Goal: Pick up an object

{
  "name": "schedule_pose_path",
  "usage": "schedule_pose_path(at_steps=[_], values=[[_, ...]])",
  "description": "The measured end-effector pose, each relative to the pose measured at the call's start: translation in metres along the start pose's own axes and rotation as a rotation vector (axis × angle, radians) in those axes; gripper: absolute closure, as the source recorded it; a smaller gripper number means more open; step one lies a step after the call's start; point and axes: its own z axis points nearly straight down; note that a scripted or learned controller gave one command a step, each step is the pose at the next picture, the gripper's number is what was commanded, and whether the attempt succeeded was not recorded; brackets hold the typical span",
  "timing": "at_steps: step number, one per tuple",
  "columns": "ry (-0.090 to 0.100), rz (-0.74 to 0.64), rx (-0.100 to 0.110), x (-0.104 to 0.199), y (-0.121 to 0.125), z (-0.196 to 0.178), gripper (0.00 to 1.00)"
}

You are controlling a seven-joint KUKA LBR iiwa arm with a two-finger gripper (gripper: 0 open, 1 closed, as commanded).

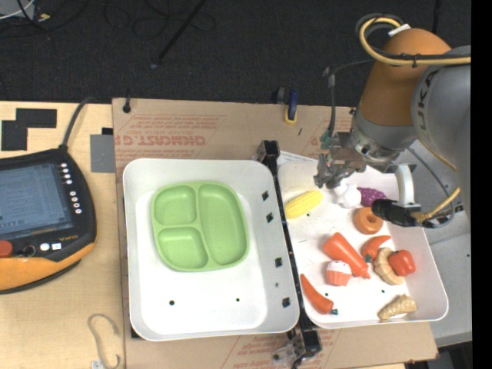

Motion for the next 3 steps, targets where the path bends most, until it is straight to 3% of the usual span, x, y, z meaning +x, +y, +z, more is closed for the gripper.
schedule_pose_path(at_steps=[1,3], values=[[0.001,0.003,0.002,-0.008,-0.009,-0.008,1.0],[0.0,0.003,0.0,-0.004,0.002,-0.014,1.0]])
